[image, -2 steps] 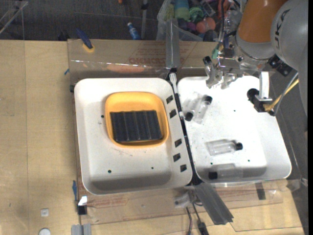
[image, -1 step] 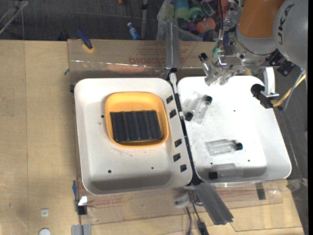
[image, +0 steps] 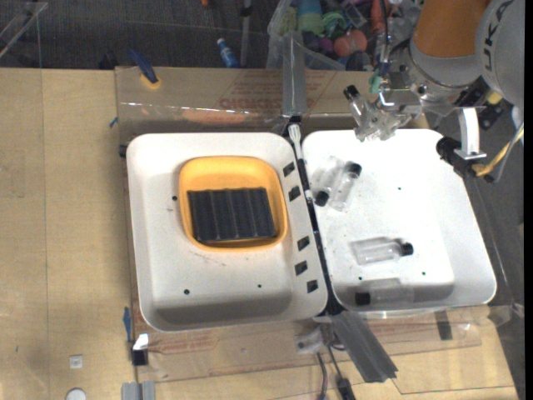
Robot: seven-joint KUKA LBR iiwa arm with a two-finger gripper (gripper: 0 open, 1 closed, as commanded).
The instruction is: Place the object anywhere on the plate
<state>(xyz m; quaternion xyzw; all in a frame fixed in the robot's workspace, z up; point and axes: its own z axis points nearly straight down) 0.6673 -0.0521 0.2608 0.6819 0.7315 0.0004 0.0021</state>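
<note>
**A:** Where is the end effector [image: 379,123] at this moment?

**B:** It hangs over the far edge of the right-hand shallow white bin [image: 450,223], near that bin's far left corner, under the grey arm with its orange band [image: 450,15]. Its fingers are spread apart and nothing sits between them.

**A:** And the things to be moved?

**B:** Two small clear plastic bottles with black caps lie on their sides in the right bin. One bottle [image: 337,182] rests near the bin's left edge, just beside the divider. The other bottle [image: 379,249] lies closer to the near edge, well apart from the first.

**A:** The plate?

**B:** The rounded yellow-orange plate [image: 233,172] sits in the middle of the left white bin [image: 158,282], carrying a dark ribbed rectangular block [image: 231,214]. Both bins stand on the wooden counter [image: 58,223].
</note>
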